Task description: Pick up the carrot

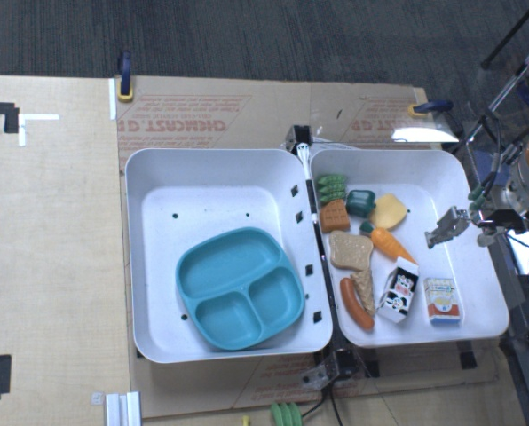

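Observation:
The carrot is orange with a small green top. It lies slanted in the middle of the right bin, between a yellow piece of food and a milk carton. My gripper hangs over the right side of that bin, a short way to the right of the carrot and apart from it. It is open with nothing between its fingers.
Left of the carrot lie a bread slice, a brown block, a green vegetable, a dark green pepper and a sausage. A juice box lies front right. The left bin holds a teal divided plate.

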You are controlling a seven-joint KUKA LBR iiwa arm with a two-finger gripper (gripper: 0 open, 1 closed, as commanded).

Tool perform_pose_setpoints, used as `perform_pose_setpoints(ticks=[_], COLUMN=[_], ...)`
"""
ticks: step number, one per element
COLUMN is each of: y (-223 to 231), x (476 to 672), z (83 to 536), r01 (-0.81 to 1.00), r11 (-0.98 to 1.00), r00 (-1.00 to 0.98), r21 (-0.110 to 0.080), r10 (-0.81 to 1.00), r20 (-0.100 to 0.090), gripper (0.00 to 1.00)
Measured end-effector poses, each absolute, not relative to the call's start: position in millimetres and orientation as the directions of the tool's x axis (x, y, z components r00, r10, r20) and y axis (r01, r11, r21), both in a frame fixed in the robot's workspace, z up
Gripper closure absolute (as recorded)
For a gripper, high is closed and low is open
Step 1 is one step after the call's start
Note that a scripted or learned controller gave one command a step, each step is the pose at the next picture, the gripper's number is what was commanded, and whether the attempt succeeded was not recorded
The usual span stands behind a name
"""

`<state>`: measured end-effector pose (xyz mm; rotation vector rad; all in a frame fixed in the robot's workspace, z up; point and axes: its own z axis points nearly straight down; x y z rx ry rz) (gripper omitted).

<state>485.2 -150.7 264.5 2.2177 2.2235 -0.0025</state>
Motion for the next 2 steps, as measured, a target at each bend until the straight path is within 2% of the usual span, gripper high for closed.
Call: perform_pose_setpoints(ticks=[1,2], y=[-132,-114], x=[521.6,587.9], z=[93,94], r01=[1.0,0.988], r11=[-0.015,-0.158], r00=[0.015,0.158], r21=[0.003,0.003], r10=[1.0,0.988], r20=[-0.001,-0.001], gripper=[0.0,0.0])
